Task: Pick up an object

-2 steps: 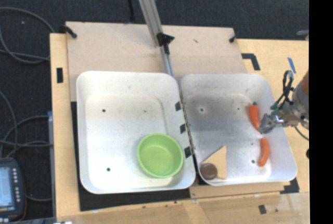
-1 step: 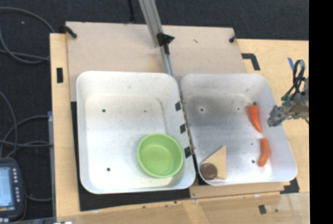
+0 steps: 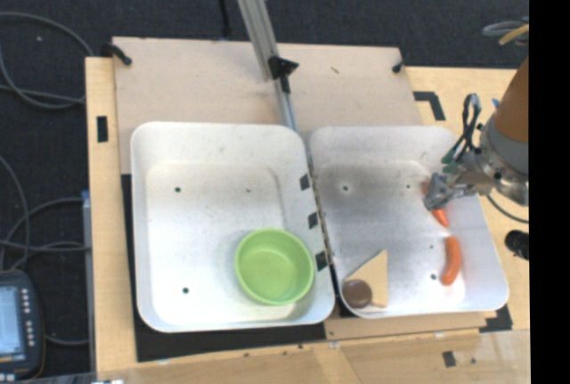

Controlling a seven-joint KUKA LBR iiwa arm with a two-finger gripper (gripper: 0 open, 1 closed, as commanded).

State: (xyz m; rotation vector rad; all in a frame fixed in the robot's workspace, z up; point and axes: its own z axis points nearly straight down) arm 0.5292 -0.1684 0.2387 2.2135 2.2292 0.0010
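In the right bin, my gripper hangs near the right wall, reaching in from the right. A small orange piece shows directly under its tip; whether it is gripped cannot be told. A longer orange stick lies a little nearer the front right corner. At the front of the same bin, a tan wedge rests with a brown round piece against it. A green bowl sits upright in the left bin, near its front right.
A slanted aluminium post rises behind the bins, its foot between them. The arm's orange band stands over the bench's right edge. Cables lie on the dark floor at left.
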